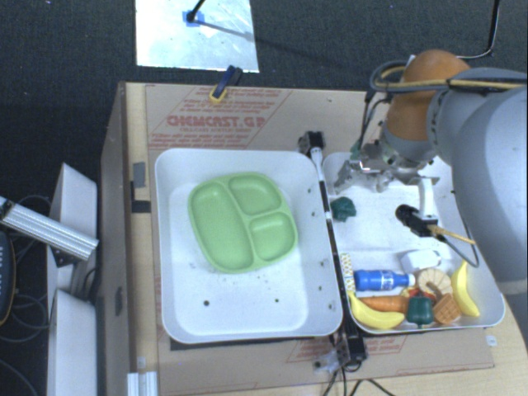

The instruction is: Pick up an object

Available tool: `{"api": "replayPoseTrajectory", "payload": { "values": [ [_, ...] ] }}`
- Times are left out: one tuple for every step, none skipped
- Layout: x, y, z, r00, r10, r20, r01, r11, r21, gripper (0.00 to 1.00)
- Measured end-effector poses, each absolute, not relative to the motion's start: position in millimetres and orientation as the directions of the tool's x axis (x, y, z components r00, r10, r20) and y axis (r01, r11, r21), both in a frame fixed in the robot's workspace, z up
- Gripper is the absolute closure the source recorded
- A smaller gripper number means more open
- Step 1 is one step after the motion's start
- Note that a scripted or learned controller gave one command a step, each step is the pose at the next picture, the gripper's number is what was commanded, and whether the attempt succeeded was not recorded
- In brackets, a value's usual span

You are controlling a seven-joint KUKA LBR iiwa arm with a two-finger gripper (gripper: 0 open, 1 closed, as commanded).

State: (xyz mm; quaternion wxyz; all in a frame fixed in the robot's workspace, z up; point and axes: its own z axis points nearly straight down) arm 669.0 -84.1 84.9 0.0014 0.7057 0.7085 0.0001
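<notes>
My gripper (pixel 361 174) hangs over the far left corner of the right bin (pixel 375 238), under the orange-banded wrist. A small dark green toy (pixel 343 209) lies just in front of it on the bin floor, apart from it. Toy food is piled along the near edge of this bin: a blue and white bottle (pixel 382 280), a banana (pixel 373 318), a carrot (pixel 388 304), a green pepper (pixel 419 310), a waffle (pixel 446 308), a round pastry (pixel 434 280) and a second banana (pixel 466 291). I see nothing held in the gripper.
The left bin (pixel 247 312) holds a pale green divided plate (pixel 242 221). The bins' shared rim (pixel 327 221) runs just left of the gripper. A white lump (pixel 419 260) lies behind the pastry. The grey arm covers the right bin's far right side.
</notes>
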Motion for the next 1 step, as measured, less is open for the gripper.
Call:
{"api": "replayPoseTrajectory", "payload": {
  "values": [
    [669.1, -88.1, 85.2, -0.001, 1.000, -0.002, 1.000, 0.001, 0.003, 0.00]
  ]
}}
